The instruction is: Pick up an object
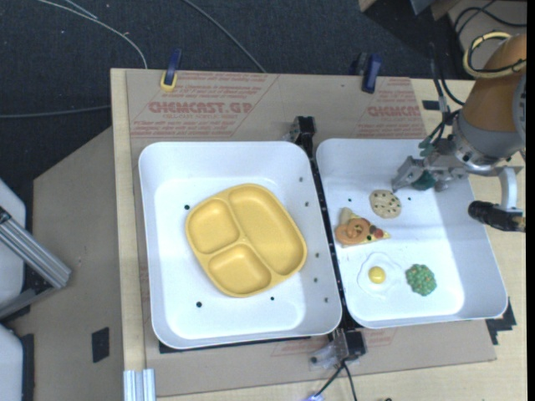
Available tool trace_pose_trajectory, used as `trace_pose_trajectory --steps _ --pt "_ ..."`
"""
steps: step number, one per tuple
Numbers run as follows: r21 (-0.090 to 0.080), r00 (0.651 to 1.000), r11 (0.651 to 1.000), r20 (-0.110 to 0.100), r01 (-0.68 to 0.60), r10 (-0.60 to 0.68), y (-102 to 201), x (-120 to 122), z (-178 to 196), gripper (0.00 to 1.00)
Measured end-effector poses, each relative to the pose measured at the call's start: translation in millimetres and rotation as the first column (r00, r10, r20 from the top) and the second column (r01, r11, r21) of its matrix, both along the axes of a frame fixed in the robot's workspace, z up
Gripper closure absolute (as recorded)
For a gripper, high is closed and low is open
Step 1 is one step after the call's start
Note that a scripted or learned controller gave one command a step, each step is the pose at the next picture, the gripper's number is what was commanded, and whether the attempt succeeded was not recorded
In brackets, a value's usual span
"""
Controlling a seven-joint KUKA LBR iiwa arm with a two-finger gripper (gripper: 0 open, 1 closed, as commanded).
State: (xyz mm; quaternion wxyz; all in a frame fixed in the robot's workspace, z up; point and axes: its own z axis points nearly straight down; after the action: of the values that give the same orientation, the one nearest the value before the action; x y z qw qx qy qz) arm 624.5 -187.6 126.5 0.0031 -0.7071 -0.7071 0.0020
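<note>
The left bin holds a tray at its middle. The right bin sits just right of it on the bench. In the right bin, the pizza lies nearest the left bin, the cookie behind it, the egg before it, the broccoli right of the egg. The hand hangs behind the cookie.

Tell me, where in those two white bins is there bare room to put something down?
Left bin: bare floor rings the yellow tray, widest along the near wall. Right bin: bare along the near wall, below the egg and broccoli. It is crowded mid-bin around the cookie and pizza slice, with the tool just above.
</note>
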Motion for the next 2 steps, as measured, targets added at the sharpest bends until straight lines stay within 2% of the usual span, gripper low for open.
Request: trace_pose_trajectory --steps 1,2 --pt "-0.001 1.0 1.0 0.009 0.001 -0.001 0.0 1.7 -39.9 0.0" --pt "0.0 1.0 1.0 0.019 -0.001 0.001 1.1 5.0 -24.3 1.0"
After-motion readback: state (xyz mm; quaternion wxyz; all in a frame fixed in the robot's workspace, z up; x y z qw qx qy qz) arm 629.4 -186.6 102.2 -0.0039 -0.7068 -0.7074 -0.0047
